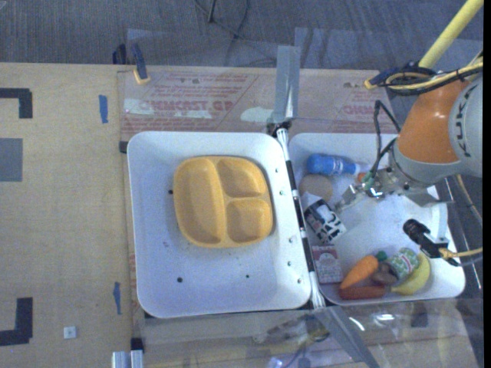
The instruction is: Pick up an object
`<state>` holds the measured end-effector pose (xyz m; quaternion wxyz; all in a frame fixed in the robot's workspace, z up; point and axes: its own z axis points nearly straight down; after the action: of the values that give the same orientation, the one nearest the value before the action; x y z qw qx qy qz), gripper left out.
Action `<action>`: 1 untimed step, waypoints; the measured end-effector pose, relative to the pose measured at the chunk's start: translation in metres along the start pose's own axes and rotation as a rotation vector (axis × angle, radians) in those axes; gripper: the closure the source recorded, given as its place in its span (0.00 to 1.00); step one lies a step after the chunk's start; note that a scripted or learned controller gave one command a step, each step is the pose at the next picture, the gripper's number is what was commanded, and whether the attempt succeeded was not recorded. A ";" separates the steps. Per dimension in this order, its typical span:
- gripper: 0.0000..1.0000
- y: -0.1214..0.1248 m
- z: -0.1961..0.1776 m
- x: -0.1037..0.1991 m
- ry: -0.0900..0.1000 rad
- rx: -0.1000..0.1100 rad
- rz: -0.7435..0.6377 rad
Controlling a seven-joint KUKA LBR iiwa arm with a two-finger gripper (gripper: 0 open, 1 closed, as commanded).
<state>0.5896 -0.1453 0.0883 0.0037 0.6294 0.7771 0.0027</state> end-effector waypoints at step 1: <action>0.00 -0.030 0.000 -0.008 0.000 -0.001 0.126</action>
<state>0.5619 -0.1594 0.0883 0.0040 0.6772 0.7358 0.0033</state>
